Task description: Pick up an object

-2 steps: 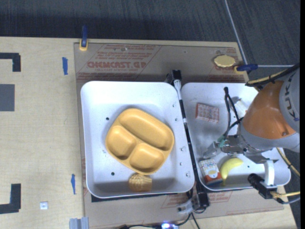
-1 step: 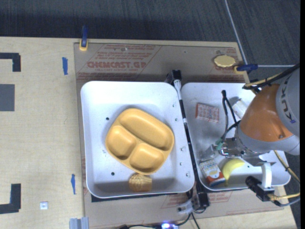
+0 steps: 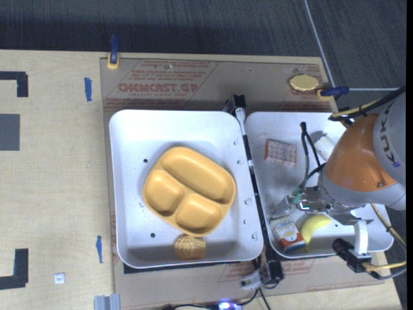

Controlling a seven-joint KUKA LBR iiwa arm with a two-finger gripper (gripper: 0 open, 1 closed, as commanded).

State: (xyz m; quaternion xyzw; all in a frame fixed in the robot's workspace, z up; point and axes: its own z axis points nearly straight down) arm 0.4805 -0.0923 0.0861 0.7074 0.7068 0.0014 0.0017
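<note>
Lower right of frame, the jaws (image 3: pixel 308 205) hang over a yellow banana-like object (image 3: pixel 314 227); their opening cannot be told

robotics lab | taped plywood bench (image 3: pixel 51 192) | cabled bins (image 3: pixel 122 192)

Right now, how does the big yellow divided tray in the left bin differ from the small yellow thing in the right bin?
The yellow divided tray is far larger than the small yellow object. The tray is a dull mustard yellow; the small object is a brighter lemon yellow. The tray lies fully in the open in the left bin; the small object sits partly under the arm in the right bin. Both are yellow and rounded.
</note>
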